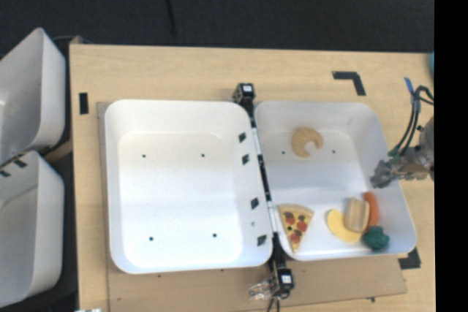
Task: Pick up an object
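One carrot [372,207] long axis near-vertical in right bin [380,129] | end effector [385,173] grip state unreadable

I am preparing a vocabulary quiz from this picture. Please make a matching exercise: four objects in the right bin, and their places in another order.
Objects:
1. croissant
2. pizza slice
3. green toy
4. hand

Places:
A. near corner of the right bin, farthest right
B. at the bin's right rim
C. far half of the bin, alone
D. near side, beside the divider between the bins

Pairs: 1-C, 2-D, 3-A, 4-B
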